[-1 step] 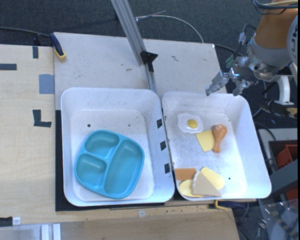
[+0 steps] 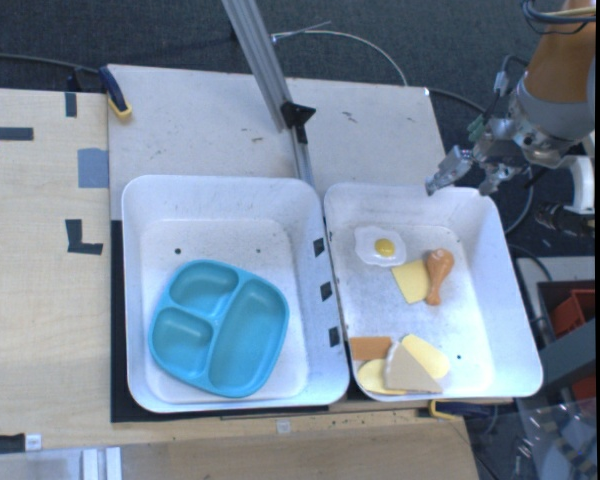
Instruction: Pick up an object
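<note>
In the lower left of the frame, the left bin [image 2: 140, 268] holds a blue divided plate [image 2: 219, 327]. To its right, the right bin [image 2: 495, 298] holds toy food: a fried egg [image 2: 381, 247] near its upper middle, a yellow cheese slice [image 2: 411, 281] touching a chicken drumstick [image 2: 437, 273] just right of it, and an orange block [image 2: 370, 348] beside a sandwich wedge [image 2: 412, 366] at the bottom edge. The gripper [image 2: 468, 172] hovers over the bin's upper right rim, holding nothing; its fingers look slightly spread.
</note>
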Robot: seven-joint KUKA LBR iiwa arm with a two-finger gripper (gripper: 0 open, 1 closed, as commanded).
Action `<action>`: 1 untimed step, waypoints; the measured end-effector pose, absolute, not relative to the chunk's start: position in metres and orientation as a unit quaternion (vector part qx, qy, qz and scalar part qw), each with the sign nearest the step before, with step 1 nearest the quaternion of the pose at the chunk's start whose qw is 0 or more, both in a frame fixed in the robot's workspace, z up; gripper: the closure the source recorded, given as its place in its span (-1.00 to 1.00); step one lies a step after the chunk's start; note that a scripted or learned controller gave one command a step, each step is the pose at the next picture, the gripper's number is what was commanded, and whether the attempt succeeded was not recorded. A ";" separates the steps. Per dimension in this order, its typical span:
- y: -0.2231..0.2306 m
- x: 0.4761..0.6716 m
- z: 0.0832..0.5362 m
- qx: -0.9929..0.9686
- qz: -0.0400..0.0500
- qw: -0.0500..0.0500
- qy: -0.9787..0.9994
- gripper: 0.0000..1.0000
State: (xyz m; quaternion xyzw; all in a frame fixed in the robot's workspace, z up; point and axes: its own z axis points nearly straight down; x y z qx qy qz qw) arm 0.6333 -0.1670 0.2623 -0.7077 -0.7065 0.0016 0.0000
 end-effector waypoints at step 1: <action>-0.123 0.666 0.121 -0.706 0.003 0.003 -0.708 -1.00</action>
